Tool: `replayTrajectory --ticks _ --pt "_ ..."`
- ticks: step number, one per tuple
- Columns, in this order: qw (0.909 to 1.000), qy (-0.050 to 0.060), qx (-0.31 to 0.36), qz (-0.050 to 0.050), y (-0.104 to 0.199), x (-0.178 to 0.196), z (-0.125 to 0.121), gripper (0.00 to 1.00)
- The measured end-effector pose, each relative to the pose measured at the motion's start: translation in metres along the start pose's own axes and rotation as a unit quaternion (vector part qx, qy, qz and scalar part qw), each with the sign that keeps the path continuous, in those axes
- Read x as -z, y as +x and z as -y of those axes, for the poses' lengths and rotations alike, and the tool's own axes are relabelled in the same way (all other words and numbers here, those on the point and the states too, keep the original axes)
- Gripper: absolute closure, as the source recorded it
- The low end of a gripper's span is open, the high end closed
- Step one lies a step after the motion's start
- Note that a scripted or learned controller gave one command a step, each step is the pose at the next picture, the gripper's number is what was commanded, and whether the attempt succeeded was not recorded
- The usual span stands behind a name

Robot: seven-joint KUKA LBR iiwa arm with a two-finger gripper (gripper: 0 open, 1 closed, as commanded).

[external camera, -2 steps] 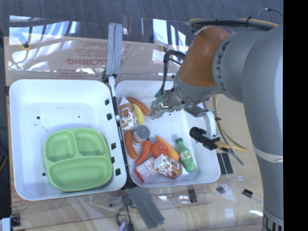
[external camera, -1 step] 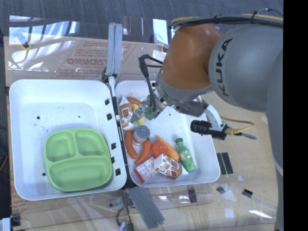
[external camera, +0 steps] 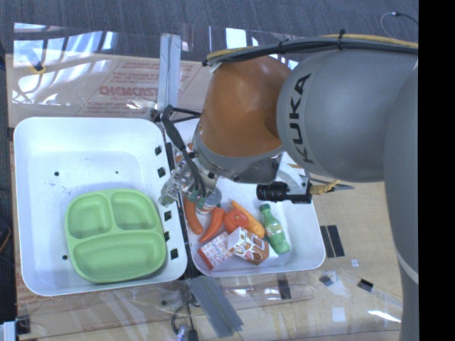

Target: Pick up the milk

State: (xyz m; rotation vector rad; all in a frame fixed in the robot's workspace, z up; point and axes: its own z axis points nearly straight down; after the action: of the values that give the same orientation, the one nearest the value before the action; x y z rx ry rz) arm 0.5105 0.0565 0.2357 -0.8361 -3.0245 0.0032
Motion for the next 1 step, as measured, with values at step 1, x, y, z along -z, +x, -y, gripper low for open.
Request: replayTrajectory --ticks 1 --pt "0.9929 -0.002 0.119 0.003 0.0627 0.0531 -0.0499 1.00"
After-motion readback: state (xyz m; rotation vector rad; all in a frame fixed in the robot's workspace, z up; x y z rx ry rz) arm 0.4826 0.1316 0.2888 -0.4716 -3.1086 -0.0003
